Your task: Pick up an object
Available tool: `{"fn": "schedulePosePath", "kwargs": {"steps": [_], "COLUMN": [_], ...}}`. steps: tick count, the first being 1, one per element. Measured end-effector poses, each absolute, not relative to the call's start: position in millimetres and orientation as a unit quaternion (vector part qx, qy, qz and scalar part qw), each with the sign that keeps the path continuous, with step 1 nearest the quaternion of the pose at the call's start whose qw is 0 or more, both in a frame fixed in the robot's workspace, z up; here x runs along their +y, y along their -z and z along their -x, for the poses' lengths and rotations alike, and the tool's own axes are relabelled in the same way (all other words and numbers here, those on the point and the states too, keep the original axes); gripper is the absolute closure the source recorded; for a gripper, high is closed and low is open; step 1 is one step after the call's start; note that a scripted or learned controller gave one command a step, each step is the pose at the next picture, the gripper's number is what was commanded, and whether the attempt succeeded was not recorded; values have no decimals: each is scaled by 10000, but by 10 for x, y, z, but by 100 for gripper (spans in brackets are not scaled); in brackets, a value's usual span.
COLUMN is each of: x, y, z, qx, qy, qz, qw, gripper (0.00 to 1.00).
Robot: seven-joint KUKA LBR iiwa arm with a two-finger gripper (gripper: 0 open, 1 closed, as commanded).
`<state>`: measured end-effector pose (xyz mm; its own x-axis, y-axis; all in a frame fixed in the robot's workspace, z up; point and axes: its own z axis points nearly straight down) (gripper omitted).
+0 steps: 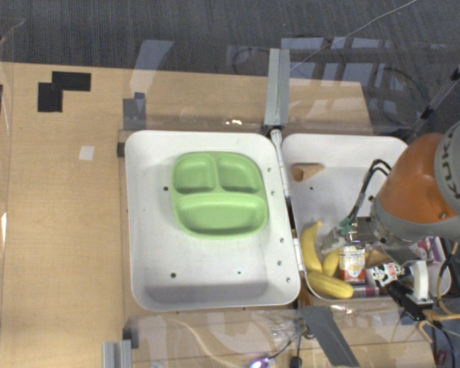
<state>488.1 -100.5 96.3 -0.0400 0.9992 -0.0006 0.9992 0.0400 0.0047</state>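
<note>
We see two shallow white bins sitting side by side on a light wooden bench. The left white bin holds one thing: a light green plastic plate with three sections, lying flat near the middle of the bin.

The right white bin holds more things. We count two yellow bananas near the bin's left wall, close to the front corner; they touch each other. Just beside them sits one small packet with a red and white label. One small brown wedge-shaped piece lies alone near the back left corner of that bin, well apart from the bananas. There are a few more small mixed things at the front right, but they are too jumbled for us to count.

One grey robot arm with an orange band reaches in from the right. Its gripper is down low in the right bin, just above the packet and right next to the bananas. We cannot tell how its grabbing end stands, and we cannot see anything held in it.

Two black marks sit on the bench at the far left.
</note>
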Motion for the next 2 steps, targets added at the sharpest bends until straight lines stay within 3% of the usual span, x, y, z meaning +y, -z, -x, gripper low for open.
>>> {"fn": "schedulePosePath", "kwargs": {"steps": [1, 2], "x": [-999, -491], "y": [-1072, -1853], "z": [-4902, -4908], "qx": [7213, 8417], "qy": [-33, -19], "qz": [-6926, -5400], "qw": [35, 24], "gripper": [100, 100]}}
